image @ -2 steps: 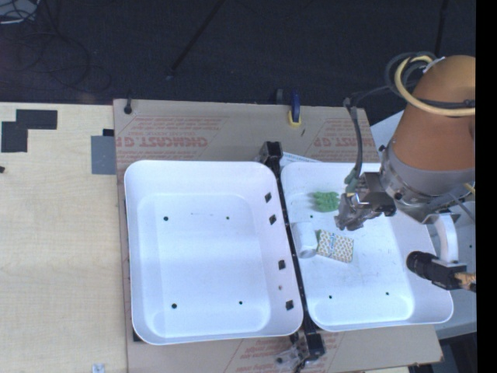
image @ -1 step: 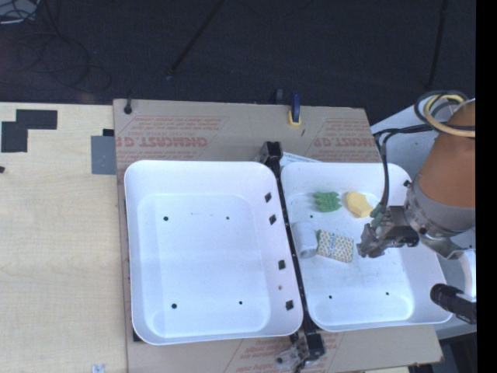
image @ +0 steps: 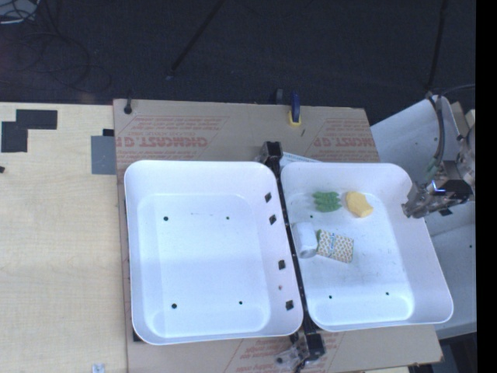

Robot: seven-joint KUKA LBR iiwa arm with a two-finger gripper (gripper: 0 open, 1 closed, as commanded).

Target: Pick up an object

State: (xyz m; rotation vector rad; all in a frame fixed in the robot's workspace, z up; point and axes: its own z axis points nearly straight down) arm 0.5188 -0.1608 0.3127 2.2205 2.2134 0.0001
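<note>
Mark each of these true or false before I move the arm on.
1. The claw sits over the left bin. False: it is at the right bin's right edge.
2. The green object lies beside the yellow object. True.
3. The patterned pouch is in the left bin. False: it is in the right bin.
4. The white cup touches the patterned pouch. True.

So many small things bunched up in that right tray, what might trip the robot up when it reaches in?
The green object, yellow object, white object and patterned packet lie close together in the right bin, so the gripper might nudge a neighbour. The white object blends into the bin and may be missed.
</note>
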